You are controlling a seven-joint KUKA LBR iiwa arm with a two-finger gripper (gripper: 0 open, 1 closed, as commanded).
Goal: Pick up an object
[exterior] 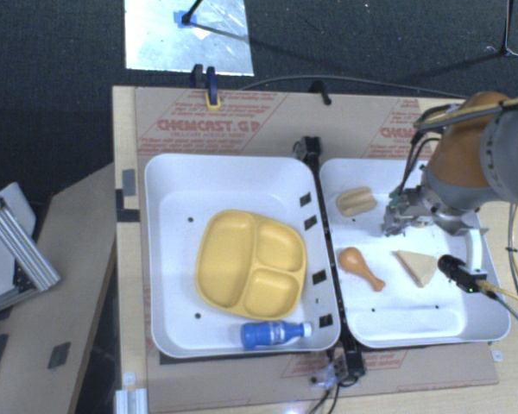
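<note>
As I watch from the overhead camera, the arm (501, 158) comes in from the right edge and bends down over the right bin (414, 322). Its grey body sits high at the frame's edge, the orange band (457, 149) curves over above the wrist, and the wrist tips downward and toward the left. That puts the gripper (395, 221) low in the upper half of that bin, close to the white floor.

I cannot tell from this angle whether the gripper is released or clenched, because the tip is small and dark against the wrist. I see nothing clearly held in it.

Three things I could pick lie in the right bin. A tan roll (356, 201) lies just left of the gripper, near it but apart. A pale wedge (417, 267) lies below the gripper, toward the bin's right side. A brown drumstick-shaped piece (361, 267) lies left of the wedge, its thin end pointing toward the lower right.

Well away from the gripper, the left bin (177, 231) holds a yellow divided plate (250, 261) flat in the middle. A blue bottle (272, 335) with a white cap lies on its side below the plate, near the front wall.
</note>
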